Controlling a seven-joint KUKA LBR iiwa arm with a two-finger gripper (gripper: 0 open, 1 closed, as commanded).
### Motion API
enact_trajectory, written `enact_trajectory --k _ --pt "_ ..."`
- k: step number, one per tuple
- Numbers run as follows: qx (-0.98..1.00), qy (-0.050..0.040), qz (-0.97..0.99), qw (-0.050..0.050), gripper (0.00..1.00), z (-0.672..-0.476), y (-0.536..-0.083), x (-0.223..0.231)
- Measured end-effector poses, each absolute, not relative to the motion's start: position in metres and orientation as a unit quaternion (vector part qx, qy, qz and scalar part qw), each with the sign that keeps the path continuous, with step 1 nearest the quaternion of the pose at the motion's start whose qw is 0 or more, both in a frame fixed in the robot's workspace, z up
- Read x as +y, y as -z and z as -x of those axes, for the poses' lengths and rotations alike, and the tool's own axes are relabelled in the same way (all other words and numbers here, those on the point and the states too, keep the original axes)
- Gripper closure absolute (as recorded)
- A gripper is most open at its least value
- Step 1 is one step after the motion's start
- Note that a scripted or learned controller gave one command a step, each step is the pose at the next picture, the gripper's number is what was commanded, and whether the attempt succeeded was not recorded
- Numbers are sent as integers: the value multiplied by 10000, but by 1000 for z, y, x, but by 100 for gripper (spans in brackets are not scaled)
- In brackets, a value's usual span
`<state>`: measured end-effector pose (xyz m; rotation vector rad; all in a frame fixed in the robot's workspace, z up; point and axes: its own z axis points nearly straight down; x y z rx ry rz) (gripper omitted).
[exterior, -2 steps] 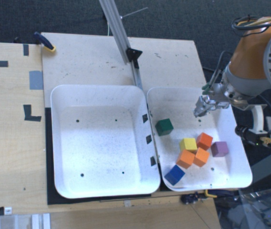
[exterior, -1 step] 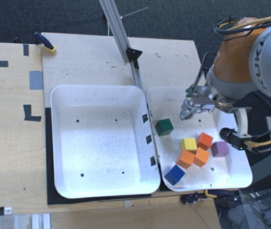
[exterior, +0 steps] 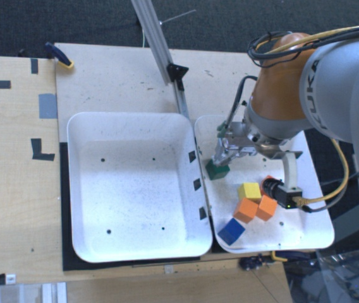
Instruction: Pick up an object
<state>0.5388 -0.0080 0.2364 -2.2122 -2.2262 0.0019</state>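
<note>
Because the gripper point(exterior: 221, 160) hangs low by the right bin's point(exterior: 312, 232) left wall, its fingers seemingly pinching a green block point(exterior: 217, 169), the yellow, orange and blue blocks lie loose toward the bin's near edge.

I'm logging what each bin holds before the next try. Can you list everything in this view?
Green block: 1, green, right bin, at the gripper's tip.
Yellow block: 1, yellow, right bin.
Orange blocks: 2, orange, touching, below the yellow one.
Blue block: 1, blue, right bin, near front edge.
Bins: 2, white, side by side.
Metal pole: 1, grey, behind the bins.
Clamp: 1, blue and yellow, bench's far left.
Gripper: 1, over the right bin.
</note>
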Motion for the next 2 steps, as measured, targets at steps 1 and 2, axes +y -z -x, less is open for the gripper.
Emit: enact_trajectory --k 1,2 --pt "-7100 3 7042 9 100 -534 -245 46" --pt "-7098 -4 7044 12 100 -526 -246 93"
